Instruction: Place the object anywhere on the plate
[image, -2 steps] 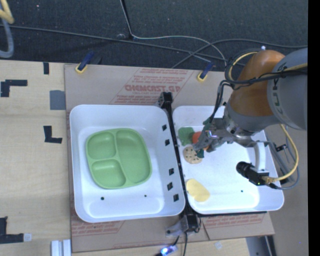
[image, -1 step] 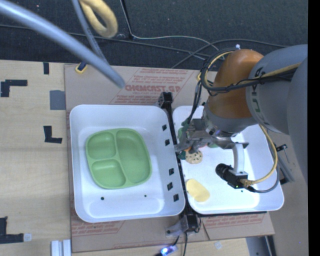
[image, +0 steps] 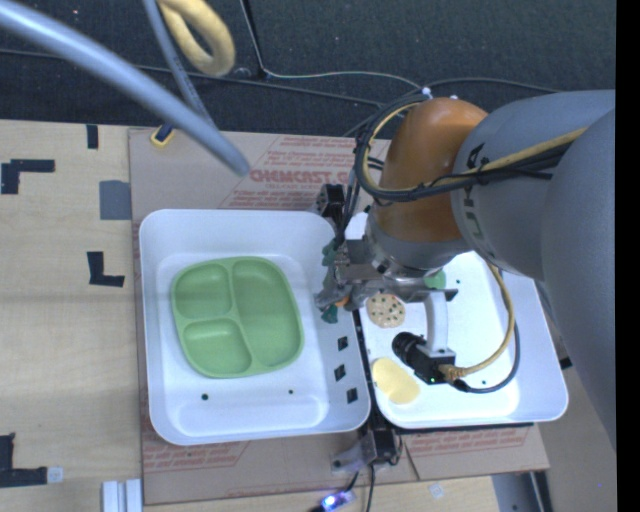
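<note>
A green divided plate (image: 238, 315) lies in the left white bin (image: 160, 250) with nothing on it. My gripper (image: 342, 288) hangs low over the divider between the two bins, just right of the plate's right edge. Right beside it in the right bin (image: 530, 390) lies a round speckled cookie-like object (image: 384, 309). A small dark teal piece (image: 328, 312) shows just under the gripper at the left bin's right wall; whether it is held is hidden. A pale yellow object (image: 396, 382) lies near the right bin's front.
The grey arm with its orange band (image: 430, 150) covers most of the right bin's back. A black cable fitting (image: 415, 356) and a yellow hose (image: 500, 350) hang over that bin. A small green bit (image: 436, 283) peeks out under the wrist.
</note>
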